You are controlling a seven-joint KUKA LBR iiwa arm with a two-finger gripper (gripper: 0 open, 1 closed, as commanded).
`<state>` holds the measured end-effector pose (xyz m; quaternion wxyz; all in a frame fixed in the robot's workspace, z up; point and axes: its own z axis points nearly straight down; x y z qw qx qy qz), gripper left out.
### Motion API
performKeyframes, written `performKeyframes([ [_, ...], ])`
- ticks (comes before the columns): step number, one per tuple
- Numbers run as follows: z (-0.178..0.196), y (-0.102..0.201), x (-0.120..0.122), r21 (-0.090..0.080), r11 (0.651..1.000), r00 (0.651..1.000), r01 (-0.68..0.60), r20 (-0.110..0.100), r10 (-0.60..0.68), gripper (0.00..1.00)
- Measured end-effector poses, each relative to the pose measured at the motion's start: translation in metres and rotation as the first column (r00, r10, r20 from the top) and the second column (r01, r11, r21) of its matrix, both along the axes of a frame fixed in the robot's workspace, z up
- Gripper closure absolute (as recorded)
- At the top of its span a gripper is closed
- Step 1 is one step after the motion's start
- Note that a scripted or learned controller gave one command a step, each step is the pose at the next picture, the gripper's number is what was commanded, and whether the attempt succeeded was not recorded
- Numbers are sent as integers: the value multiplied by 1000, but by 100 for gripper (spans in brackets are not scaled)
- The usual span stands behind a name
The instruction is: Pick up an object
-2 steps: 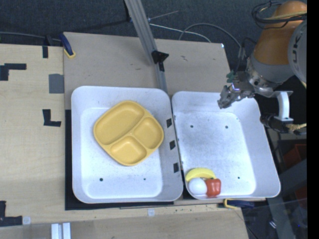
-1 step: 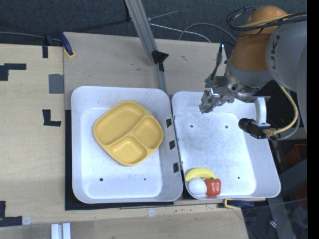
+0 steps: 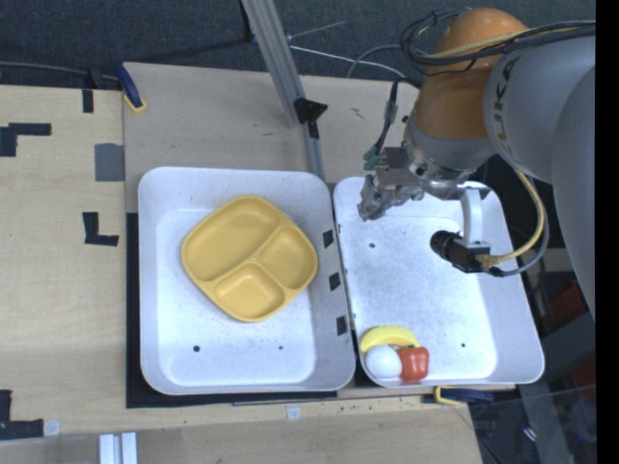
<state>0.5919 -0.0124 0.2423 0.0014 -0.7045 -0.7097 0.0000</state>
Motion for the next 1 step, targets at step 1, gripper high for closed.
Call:
performKeyframes([
  [1, 6, 53, -5, 0, 1000, 1000, -1, 1, 1, 100],
])
